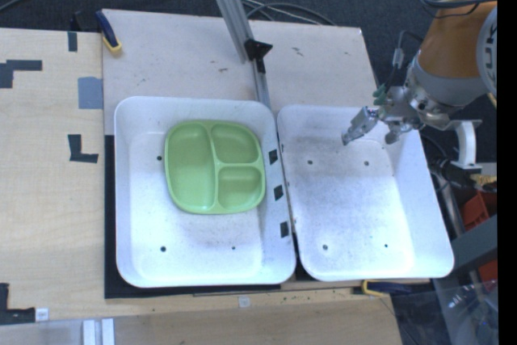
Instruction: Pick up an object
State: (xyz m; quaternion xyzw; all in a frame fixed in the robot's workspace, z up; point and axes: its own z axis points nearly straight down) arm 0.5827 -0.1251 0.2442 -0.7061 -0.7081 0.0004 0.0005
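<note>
Over the upper right part of the right bin [420, 230], the gripper [373, 132] hangs near the bin's far rim, reaching in from the arm [456, 36] with its orange band. Its two fingers [356, 130] stand apart, with nothing between them, and the speckled white floor of that bin shows beneath them. Across the divide, the left bin [133, 254] holds a green divided plate [215, 167], which lies flat in the upper middle of the bin with its three compartments facing up. That plate sits well apart from the gripper. Both bins rest side by side on a pale wooden bench [48, 174], and a grey metal rail [230, 0] slants down toward the gap between their far corners.
</note>
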